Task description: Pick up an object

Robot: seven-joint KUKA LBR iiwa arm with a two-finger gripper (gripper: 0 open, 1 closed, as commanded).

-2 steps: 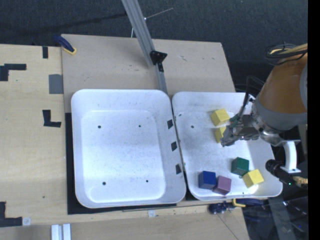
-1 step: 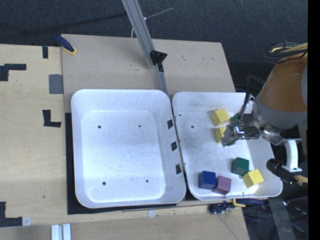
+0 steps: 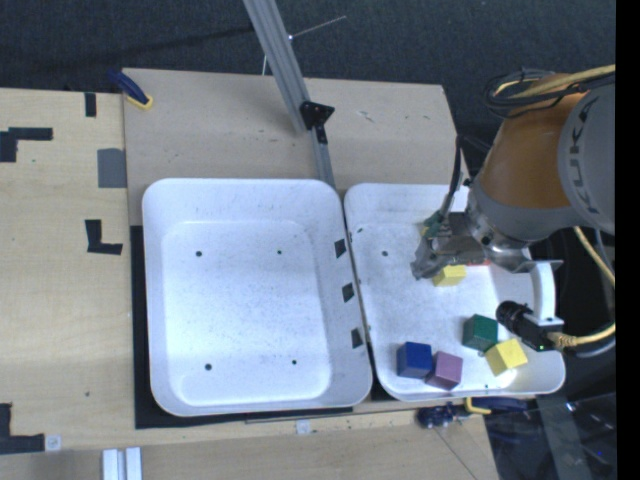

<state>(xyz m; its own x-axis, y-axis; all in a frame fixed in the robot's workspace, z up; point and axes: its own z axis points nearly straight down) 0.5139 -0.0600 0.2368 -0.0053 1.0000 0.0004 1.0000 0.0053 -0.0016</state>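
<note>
Camera view, fixed overhead at a slant: bench (image 3: 230,118) carries two shallow white bins side by side, left bin (image 3: 165,268) and right bin (image 3: 385,368), their rims touching in the middle so a thing could be lifted across from one to the other. Arm (image 3: 540,173), grey with orange band, reaches in from the right and hangs over the far right part of the right bin, low, wrist tilted down toward the bin floor, looks like a grasp attempt. Gripper (image 3: 437,258) is dark and blurred; can't tell how far apart it stands or whether it has hold of anything. Small yellow block (image 3: 450,275) lies just beside the gripper tip, on its near-right side, touching or almost, not clearly inside it; likely the target. Other loose pieces sit clustered at the near edge of the right bin, apart from the gripper: green block (image 3: 481,330), second yellow block (image 3: 506,355), blue block (image 3: 414,359), purple block (image 3: 446,368) touching the blue one. Grasp not confirmed.
</note>
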